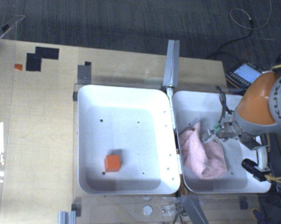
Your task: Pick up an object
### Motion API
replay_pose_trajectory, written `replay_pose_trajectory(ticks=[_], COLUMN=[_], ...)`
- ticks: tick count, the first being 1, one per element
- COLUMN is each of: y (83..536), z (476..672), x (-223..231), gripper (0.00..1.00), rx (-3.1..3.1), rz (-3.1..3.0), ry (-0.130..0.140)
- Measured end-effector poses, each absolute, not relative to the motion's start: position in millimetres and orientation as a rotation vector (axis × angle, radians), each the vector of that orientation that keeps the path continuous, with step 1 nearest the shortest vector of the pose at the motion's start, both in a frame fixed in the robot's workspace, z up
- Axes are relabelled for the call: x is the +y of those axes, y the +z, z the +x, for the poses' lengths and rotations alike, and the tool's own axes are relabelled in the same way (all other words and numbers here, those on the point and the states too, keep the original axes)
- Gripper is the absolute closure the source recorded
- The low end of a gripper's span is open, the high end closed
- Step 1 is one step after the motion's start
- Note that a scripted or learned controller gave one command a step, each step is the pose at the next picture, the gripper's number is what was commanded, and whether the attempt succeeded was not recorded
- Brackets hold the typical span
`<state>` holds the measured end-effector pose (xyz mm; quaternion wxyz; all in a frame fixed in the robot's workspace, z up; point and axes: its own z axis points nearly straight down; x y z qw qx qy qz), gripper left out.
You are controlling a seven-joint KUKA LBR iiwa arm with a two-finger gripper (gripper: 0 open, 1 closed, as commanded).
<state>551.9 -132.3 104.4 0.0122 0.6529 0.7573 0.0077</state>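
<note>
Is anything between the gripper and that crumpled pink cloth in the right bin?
Nothing visible. The gripper sits right at the crumpled pink cloth's upper edge in the right white bin; whether they touch is unclear.

The left bin (131, 104) lies mostly bare, with only an orange block (112, 163) near its front-left corner, so its rear and right side stand open. In the right bin (196, 101), a crumpled pink cloth (199, 153) fills the left and middle, and the arm (259, 107) crowds its right edge, leaving room along the rear.
</note>
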Motion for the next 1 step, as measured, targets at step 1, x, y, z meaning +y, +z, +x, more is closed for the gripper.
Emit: replay_pose_trajectory(ticks=[1], y=[116.4], z=[555.0], x=[-131.3], gripper=[1.0], rx=[2.357], rz=[2.03], ry=[0.031])
